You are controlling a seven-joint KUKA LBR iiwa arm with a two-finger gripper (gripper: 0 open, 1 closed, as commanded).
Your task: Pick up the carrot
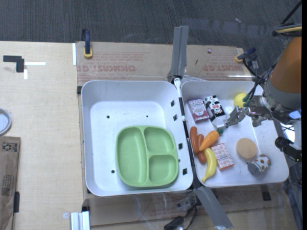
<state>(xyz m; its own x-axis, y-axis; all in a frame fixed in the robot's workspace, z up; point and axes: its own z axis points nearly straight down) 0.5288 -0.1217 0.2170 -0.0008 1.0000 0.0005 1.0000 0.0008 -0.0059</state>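
The gripper [229,122] is seen in the right bin [277,175], its thin fingers pointing toward 8 o'clock; whether the fingers are parted or closed cannot be told at this size, and nothing is seen between them. The fingertip end is placed just at 2 o'clock of the carrot [209,140], near it, contact not clear. The carrot is laid at a slant in the left half of the right bin, thick end toward 2 o'clock, resting against two red sausages [194,137] at its 9 o'clock. A banana [209,165] is laid at 6 o'clock of the carrot, and a small red-and-white packet [222,156] is set just at 5 o'clock. A red snack box [196,109] and a black-and-white carton [214,106] are found at 12 o'clock of the carrot. A yellow ball [240,99] is seen beside the gripper body at 1 o'clock. A tan round bun [247,148] and a patterned ball [261,164] are placed toward 4 o'clock. The grey arm with orange band [290,73] is entered from 3 o'clock. In the left bin [91,128] a green divided plate [146,156] is held.
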